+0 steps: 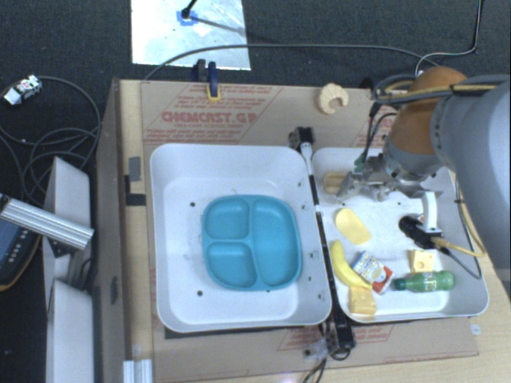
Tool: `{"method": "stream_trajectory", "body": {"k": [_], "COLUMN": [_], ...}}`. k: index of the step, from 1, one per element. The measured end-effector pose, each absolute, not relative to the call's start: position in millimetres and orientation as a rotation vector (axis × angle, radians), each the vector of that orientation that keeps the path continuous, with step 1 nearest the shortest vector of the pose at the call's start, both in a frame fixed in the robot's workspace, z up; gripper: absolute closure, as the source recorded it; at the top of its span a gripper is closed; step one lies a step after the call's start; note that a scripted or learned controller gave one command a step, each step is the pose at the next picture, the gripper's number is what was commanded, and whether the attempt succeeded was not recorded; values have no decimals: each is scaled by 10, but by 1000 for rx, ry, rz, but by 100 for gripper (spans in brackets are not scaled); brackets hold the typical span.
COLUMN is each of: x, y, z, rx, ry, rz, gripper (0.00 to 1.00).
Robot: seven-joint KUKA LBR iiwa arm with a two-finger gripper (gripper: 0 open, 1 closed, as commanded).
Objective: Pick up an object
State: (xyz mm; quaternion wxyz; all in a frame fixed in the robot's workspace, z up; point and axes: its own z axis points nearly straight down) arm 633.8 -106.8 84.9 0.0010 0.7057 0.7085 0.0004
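The gripper (pixel 359 180) sits low in the far left part of the right bin (pixel 477 298), at the end of the grey arm (pixel 471 158) that leans in from the right with its orange band (pixel 419 110) above the wrist. From where I stand I cannot tell whether it is open or closed, and nothing shows held in it.

Just to its left, close against it, lies a small tan piece (pixel 333 183), near the bin's far left corner; that is the nearest object to the gripper. I can't make out whether the two touch. A little nearer to me is a pale yellow oval (pixel 352 226), apart from the gripper. Beyond that, along the bin's left wall, lies a banana (pixel 342 263), with a small red and white packet (pixel 372 270) right beside it and a yellowish chunk (pixel 361 301) at its near end. Toward the right of the bin, a yellow block (pixel 422 259) sits just above a green bottle (pixel 423 281) lying on its side. These are all well apart from the gripper.

The left bin (pixel 172 214) holds a blue divided plate (pixel 251 242), flat near the middle.

Outside the bins, on the brown board (pixel 239 110) behind them, rests a beige lump (pixel 333 97), and farther left stands a blue and yellow clamp (pixel 209 78).
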Motion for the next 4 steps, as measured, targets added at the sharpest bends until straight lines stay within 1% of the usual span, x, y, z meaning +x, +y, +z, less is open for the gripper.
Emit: {"method": "stream_trajectory", "body": {"k": [1,2,3,4], "x": [6541,6699,6686,6692], "y": [-1652,-1778,-1485,-1158], "z": [853,1699,1056,848], "rx": [2217,2212,2216,2215], "ry": [2221,2223,2226,2226], "rz": [1,4,1,3], "gripper": [0,0,0,0]}}
